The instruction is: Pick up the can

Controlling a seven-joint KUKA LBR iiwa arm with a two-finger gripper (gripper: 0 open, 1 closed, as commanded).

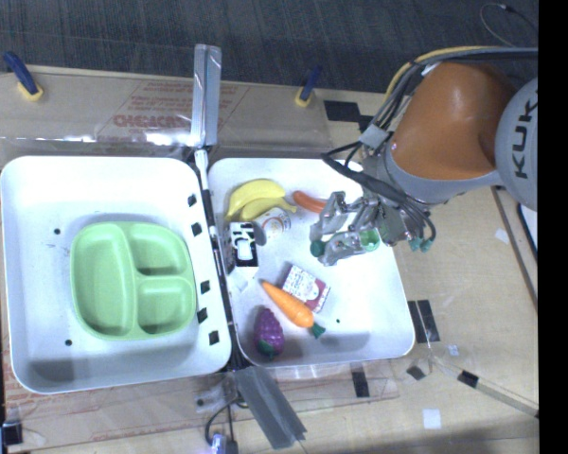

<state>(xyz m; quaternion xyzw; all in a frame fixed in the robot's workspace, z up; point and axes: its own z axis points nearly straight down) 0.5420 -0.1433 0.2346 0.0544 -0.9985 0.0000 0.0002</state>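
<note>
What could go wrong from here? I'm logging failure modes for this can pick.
1. The can lies wedged between the bananas and a small dark item, so a grasp may catch a neighbour instead.
2. The tool hovers to the can's right near a small carrot; descending there would likely miss.
3. The can sits close to the bin's left wall, leaving little clearance.

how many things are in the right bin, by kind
bananas: 1
carrots: 2
eggplant: 1
small carton: 1
can: 1
black-and-white item by the divider: 1
total: 7, leaving out the hand above the right bin
</note>
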